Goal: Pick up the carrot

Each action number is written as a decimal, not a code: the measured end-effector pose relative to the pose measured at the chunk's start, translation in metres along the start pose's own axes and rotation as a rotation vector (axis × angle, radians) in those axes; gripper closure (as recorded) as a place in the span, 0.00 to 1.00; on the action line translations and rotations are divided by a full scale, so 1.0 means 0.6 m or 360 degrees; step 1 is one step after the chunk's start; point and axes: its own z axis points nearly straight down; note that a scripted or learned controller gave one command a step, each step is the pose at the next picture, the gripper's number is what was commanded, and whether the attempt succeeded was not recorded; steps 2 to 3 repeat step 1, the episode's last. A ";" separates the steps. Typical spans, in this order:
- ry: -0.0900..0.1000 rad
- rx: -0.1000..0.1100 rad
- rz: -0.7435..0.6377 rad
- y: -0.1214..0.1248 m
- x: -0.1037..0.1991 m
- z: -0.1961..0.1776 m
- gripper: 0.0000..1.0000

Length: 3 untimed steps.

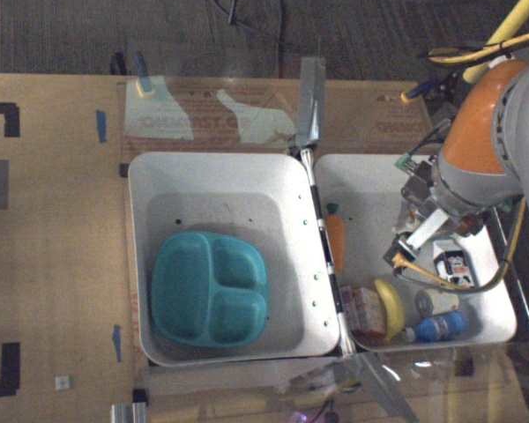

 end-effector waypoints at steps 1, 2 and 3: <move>0.0003 0.0002 0.0021 -0.033 -0.127 0.024 1.00; 0.0003 0.0002 0.0021 -0.033 -0.127 0.024 1.00; 0.0003 0.0002 0.0021 -0.033 -0.127 0.024 1.00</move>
